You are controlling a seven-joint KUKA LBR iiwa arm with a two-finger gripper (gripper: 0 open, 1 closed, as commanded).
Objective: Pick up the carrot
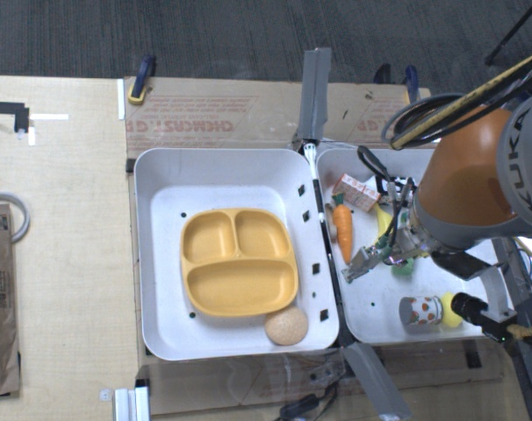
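Observation:
The carrot (343, 231) is orange with a green tip and lies lengthwise near the left wall of the right bin (371, 310). My gripper (361, 264) hangs low over that bin, just below and to the right of the carrot's lower end. Its grey fingers point left toward the bin's left wall. Nothing shows between them, and the carrot rests on the bin floor. The grey arm with its orange band (463, 178) covers the bin's right part.
A yellow divided plate (238, 262) and a tan round bun (287, 327) sit in the left bin (161, 235). In the right bin are a pink-and-white box (357, 192), a small can (417, 313), a yellow item (449, 311) and green bits by the wrist.

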